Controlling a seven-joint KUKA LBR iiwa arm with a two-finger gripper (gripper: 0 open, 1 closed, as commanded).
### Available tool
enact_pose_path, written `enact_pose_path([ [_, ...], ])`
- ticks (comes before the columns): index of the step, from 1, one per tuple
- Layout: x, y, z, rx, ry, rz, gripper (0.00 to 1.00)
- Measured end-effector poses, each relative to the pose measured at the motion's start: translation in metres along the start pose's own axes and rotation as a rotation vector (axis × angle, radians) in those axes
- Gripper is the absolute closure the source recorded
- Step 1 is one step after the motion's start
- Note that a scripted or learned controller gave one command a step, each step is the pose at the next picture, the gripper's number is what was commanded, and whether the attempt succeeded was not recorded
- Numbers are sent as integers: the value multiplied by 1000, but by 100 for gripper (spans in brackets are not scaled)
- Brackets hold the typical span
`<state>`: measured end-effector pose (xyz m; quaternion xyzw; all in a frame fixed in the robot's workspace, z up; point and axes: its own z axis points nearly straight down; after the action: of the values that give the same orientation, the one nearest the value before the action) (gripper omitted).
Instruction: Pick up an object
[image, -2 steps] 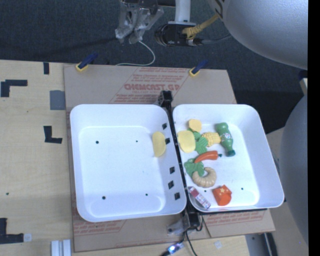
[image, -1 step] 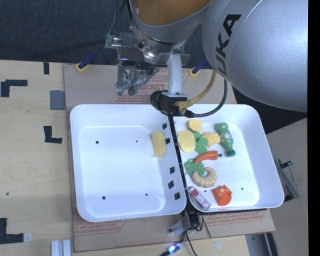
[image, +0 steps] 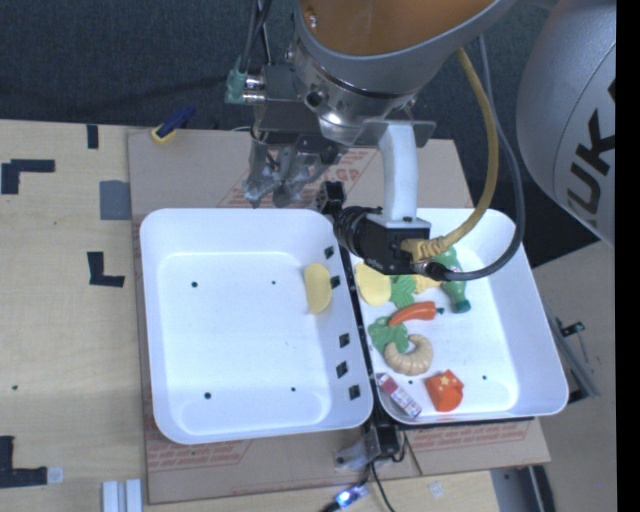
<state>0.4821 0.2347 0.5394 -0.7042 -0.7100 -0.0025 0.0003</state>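
- Nearest, in the right bin (image: 530, 330), a red block (image: 445, 390) lies beside a small pink-and-white packet (image: 400, 399).
- Farther back in that bin sit a beige ring (image: 410, 353), a red pepper (image: 413, 313) and green pieces (image: 404, 291).
- Against the left bin's (image: 170, 300) right wall lies a yellow piece (image: 318, 288).
- Farthest, the gripper (image: 278, 185) hangs just beyond the left bin's far rim; open or closed, I cannot tell.

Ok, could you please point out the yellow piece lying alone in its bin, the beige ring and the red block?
yellow piece (image: 318, 290): camera view, its middle.
beige ring (image: 423, 355): camera view, the band on the view's right.
red block (image: 445, 390): camera view, its top face.
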Motion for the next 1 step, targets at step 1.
enact_pose_path([
  [1,-17,0,93,14,-9,9,100],
])
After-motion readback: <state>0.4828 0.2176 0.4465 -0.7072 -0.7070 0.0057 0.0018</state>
